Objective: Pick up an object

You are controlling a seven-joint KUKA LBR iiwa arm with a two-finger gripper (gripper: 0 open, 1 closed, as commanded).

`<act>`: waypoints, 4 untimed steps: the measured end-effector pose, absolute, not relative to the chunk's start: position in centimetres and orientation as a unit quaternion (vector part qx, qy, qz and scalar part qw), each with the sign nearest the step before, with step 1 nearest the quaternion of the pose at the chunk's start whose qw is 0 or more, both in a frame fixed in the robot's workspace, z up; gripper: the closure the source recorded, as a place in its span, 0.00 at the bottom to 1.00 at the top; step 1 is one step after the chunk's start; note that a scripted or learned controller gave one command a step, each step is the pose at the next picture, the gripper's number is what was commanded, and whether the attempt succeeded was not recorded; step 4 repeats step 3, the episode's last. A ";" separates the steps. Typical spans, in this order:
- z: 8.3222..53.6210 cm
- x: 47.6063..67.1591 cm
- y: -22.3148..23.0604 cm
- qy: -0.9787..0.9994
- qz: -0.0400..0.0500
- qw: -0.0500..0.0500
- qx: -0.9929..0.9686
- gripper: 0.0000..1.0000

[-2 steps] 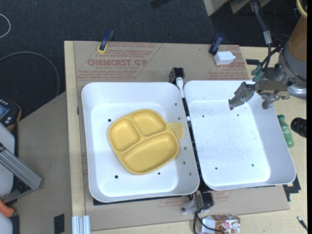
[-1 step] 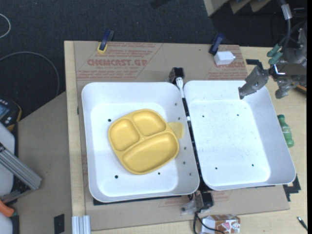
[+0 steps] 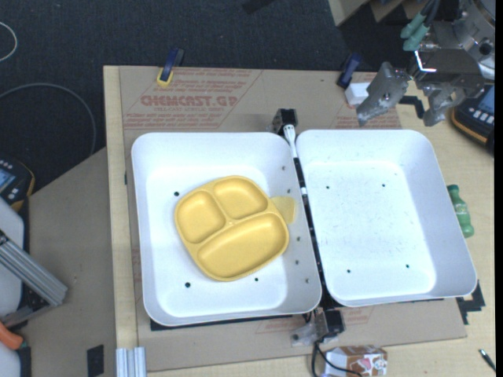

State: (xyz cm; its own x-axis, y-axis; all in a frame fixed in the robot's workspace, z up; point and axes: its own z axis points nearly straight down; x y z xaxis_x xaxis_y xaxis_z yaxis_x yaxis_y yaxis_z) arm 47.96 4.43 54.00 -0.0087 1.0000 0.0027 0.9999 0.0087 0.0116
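A yellow divided plate (image 3: 230, 226) with three compartments lies flat in the left bin (image 3: 157, 163), slightly right of its middle. A small pale yellow piece (image 3: 284, 208) pokes out from the plate's right edge, near the wall between the bins. My gripper (image 3: 405, 107) hangs high at the upper right, over the far rim of the right bin (image 3: 385, 210). It is open, its two grey fingers (image 3: 382, 93) spread wide with nothing between them. It is far from the plate.
Both bins rest on a brown cardboard sheet (image 3: 204, 96). A black clip (image 3: 286, 121) sits at the far end of the seam between the bins. Clamps (image 3: 167, 67) stand at the sheet's far edge. A green object (image 3: 460, 210) lies just outside the right bin.
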 end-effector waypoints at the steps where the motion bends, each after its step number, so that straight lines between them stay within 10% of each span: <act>1: 54.6 48.0 4.0 0.708 0.002 0.002 0.707 1.00; 2: 42.6 47.8 3.8 0.706 -0.006 -0.004 0.708 1.00; 4: 44.8 48.5 9.6 0.709 0.002 0.001 0.705 1.00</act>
